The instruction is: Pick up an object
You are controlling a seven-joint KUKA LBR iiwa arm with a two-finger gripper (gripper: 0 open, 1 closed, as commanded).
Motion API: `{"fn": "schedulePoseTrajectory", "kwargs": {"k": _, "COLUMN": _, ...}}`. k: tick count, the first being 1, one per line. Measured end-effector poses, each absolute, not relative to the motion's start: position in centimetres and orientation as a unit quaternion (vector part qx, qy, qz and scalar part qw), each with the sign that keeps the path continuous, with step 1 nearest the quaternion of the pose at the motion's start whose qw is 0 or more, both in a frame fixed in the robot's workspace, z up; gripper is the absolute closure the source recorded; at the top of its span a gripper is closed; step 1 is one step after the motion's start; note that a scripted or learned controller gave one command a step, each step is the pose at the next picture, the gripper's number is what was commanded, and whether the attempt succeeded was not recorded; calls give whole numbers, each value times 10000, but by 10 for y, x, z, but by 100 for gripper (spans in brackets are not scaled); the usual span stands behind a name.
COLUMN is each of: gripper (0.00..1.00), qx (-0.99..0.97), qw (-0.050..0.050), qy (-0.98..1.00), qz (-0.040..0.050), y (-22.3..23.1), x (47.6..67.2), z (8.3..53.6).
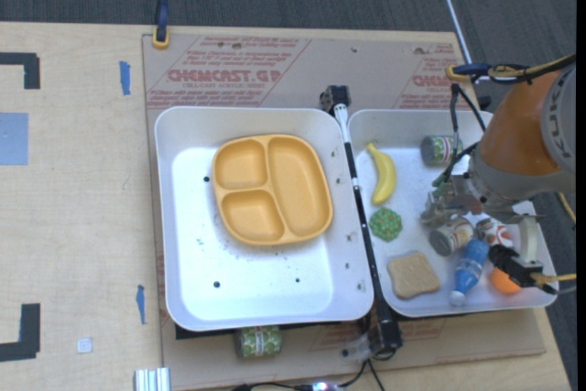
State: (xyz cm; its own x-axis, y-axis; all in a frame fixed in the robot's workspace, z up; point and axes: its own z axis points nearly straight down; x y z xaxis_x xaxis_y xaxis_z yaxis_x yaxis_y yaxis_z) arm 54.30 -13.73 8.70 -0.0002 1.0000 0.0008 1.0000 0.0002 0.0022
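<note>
My gripper (446, 208) is low in the right bin (407, 125), under the arm's orange band (517, 135). Just below it a small grey can (450, 239) lies on its side, touching or nearly touching the gripper. A blue bottle (470, 267) lies beside that can. A yellow banana (383, 174), a green lumpy piece (386, 223) and a slice of toast (413, 275) lie to the gripper's left. A green-labelled can (439, 148) sits at the bin's far side, partly behind cables. An orange item (504, 280) rests at the bin's near right corner.
The left bin (183, 224) bears a yellow three-part plate (272, 189). A green can (259, 342) lies on the bench in front of the left bin. Black clamps (337, 97) sit where the bins meet. Cables loop around the arm over the right bin.
</note>
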Motion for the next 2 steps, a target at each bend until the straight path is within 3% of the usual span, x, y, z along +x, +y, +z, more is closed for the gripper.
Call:
{"fn": "schedulePoseTrajectory", "kwargs": {"k": 1, "gripper": 100, "qx": 7076, "qw": -7, "qy": 7067, "qz": -1, "y": -160, "x": 500, "z": 106}}
{"fn": "schedulePoseTrajectory", "kwargs": {"k": 2, "gripper": 100, "qx": 7074, "qw": 19, "qy": 7068, "qz": 6, "y": -180, "x": 480, "z": 163}}
